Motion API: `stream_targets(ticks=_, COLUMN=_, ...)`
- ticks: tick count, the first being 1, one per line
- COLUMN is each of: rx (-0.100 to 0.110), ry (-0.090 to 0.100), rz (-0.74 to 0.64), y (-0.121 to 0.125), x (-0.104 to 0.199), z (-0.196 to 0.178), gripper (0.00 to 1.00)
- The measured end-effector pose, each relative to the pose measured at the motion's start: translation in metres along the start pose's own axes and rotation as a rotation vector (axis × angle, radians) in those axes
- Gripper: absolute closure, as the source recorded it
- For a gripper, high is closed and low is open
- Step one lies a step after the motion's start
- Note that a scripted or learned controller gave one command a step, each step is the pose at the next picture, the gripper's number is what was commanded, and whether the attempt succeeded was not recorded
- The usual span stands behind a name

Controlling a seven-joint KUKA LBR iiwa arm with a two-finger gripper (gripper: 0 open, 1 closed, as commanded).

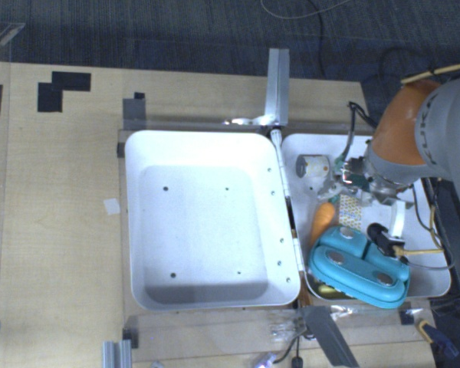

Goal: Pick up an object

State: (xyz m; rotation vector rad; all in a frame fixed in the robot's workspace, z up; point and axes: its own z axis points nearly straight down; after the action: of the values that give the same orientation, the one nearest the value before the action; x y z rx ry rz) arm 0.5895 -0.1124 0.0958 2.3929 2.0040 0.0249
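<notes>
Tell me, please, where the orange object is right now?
In the camera view, the orange object lies in the right bin, near its left wall, just above the blue object.

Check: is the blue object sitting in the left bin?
No, the blue object lies in the right bin, beside an orange item.

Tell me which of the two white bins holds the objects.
The right bin, under the arm: it holds a blue plastic item, an orange piece and a small white cylinder, unlike the left bin.

I can't read any text, label, brand or number from here; nothing in either bin or on the surface (pixel 54 205) is legible.
</notes>
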Motion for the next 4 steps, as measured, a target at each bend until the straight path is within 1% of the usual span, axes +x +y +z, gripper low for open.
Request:
stream_targets(ticks=1, rx=-0.009, ry=-0.002, rz=0.000, y=0.003, x=-0.001, z=-0.013, gripper=1.00)
stream_targets(ticks=2, rx=0.019, ry=-0.001, rz=0.016, y=0.038, x=-0.083, z=-0.071, gripper=1.00)
stream_targets(ticks=3, rx=0.020, ry=-0.001, rz=0.015, y=0.038, x=-0.082, z=-0.070, gripper=0.00)
stream_targets(ticks=4, rx=0.022, ry=0.001, rz=-0.044, y=0.030, x=-0.055, z=-0.036, gripper=0.00)
